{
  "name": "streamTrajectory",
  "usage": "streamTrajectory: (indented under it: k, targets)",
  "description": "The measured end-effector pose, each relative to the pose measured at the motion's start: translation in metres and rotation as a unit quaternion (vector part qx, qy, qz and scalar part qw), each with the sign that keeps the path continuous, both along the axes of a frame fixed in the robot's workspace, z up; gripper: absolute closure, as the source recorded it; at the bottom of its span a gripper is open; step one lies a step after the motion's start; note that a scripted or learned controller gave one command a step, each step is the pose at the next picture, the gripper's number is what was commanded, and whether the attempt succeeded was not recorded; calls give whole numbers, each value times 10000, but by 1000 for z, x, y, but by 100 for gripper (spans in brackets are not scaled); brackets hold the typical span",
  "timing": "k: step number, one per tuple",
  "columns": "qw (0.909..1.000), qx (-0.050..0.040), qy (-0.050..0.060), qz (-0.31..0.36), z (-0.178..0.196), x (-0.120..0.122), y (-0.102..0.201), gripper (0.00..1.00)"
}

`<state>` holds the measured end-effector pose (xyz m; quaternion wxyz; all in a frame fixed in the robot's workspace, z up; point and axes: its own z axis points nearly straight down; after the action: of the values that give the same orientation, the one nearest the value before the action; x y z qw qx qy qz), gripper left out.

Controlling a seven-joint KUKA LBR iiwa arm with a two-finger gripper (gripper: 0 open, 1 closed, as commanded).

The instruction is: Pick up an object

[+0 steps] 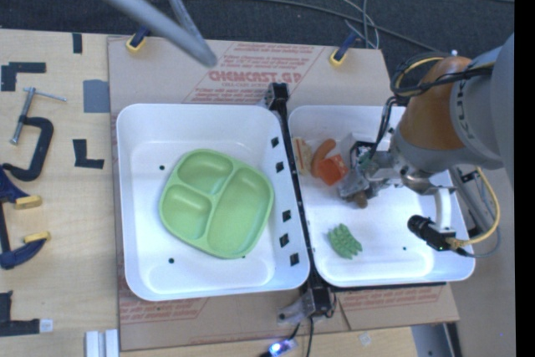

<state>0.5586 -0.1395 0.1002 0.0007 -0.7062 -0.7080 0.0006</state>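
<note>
End effector [361, 186] is down in the right bin [435, 263], right next to the orange toy [328, 170]; can't tell if it's gripping. Green leafy piece [343, 241] lies nearby, green divided plate [217, 202] in the left bin [138, 180].

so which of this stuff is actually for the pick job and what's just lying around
For the job:
pincer
orange item
green ridged item
right bin

Lying about:
green divided plate
left bin
black clamp
</note>
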Motion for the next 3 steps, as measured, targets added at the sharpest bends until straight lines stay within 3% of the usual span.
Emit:
streamTrajectory:
  k: [2, 3]
  targets:
    - [10000, -5, -27, -10, 93, -5, -9, 100]
    - [10000, -2, -19, -6, 123, -5, -9, 100]
